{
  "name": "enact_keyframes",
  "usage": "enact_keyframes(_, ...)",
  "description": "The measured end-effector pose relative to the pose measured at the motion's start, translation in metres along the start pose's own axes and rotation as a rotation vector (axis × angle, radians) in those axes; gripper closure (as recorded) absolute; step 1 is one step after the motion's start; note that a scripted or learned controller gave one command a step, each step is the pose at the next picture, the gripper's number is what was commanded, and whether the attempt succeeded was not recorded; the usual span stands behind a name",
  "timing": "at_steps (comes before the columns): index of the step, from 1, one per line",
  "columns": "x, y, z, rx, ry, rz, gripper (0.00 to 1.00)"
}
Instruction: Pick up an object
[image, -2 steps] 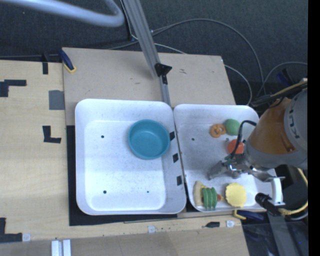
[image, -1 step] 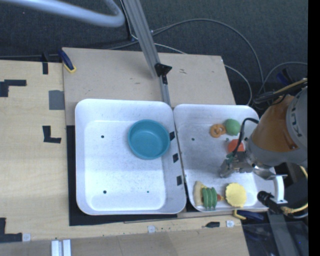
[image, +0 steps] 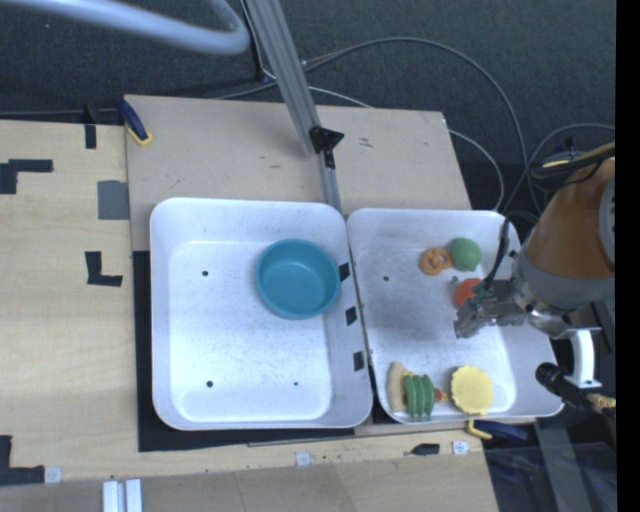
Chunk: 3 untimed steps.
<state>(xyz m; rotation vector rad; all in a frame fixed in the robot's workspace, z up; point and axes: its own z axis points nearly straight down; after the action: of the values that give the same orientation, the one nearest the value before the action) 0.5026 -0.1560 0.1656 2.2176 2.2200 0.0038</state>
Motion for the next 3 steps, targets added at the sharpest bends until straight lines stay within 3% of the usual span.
enact_keyframes(3,0.005,-0.003,-0.132,0.0,0.0,0.0,1.0)
